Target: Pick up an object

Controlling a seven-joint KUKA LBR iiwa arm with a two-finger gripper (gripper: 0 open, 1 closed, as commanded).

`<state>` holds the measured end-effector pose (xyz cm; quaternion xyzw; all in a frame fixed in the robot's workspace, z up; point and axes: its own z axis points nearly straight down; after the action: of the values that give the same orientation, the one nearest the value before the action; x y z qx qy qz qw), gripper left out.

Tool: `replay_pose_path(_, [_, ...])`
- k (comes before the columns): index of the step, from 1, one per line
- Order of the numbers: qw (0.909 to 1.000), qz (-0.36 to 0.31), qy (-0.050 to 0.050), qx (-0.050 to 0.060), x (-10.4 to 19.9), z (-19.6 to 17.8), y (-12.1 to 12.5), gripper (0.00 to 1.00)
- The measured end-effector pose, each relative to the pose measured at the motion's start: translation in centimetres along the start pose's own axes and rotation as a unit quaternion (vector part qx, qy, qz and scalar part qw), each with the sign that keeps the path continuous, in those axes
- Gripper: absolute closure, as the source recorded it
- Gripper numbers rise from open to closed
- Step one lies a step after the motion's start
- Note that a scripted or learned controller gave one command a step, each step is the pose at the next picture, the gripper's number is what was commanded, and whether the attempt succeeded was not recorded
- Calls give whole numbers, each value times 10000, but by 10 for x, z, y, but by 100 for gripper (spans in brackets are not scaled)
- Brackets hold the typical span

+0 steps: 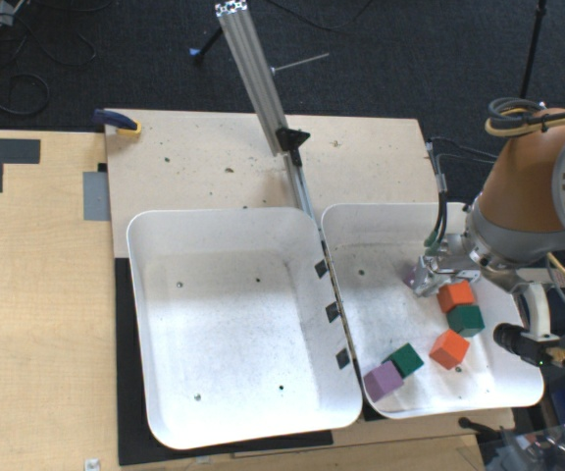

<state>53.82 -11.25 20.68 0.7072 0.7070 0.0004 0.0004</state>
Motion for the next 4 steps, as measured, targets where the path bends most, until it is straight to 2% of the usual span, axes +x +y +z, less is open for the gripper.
replay_pose_path(1, [10000,-7,-3,-10,-1,-53,1,100])
replay_pose_path(3, [10000,-15,9,27,86,-28,-4,100])
replay_pose_path(4, [10000,-30,13,24,146,-33,-11,100])
